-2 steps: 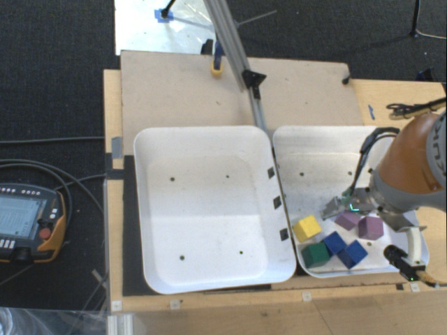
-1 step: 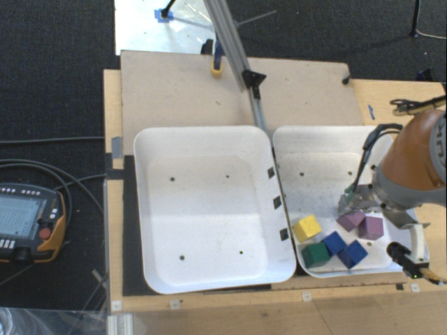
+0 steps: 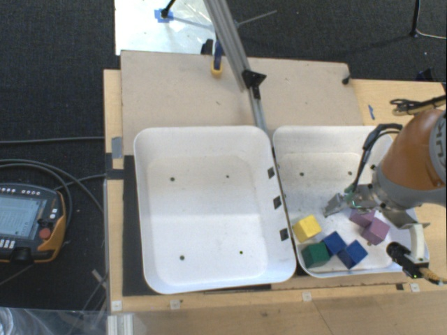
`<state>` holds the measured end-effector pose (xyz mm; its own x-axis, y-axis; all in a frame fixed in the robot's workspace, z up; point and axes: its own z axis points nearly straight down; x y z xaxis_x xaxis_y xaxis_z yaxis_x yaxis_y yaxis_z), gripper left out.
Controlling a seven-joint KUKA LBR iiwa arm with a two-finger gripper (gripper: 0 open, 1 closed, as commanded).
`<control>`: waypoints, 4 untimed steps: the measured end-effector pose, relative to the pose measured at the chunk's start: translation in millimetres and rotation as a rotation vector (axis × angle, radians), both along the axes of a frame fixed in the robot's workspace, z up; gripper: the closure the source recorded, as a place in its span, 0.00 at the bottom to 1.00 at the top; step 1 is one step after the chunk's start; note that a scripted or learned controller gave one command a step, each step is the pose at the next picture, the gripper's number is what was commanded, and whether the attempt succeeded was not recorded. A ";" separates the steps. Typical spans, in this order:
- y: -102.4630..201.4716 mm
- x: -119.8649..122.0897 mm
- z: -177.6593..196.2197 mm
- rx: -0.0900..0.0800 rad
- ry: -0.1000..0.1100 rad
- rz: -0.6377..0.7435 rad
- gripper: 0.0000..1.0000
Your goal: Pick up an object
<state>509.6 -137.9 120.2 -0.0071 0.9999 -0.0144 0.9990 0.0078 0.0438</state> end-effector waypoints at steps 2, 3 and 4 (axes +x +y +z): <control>-51.5 2.2 -11.7 -0.005 0.007 -0.003 0.00; -51.5 2.1 -11.7 -0.005 0.007 -0.003 0.00; -51.5 2.1 -11.7 -0.005 0.007 -0.003 0.00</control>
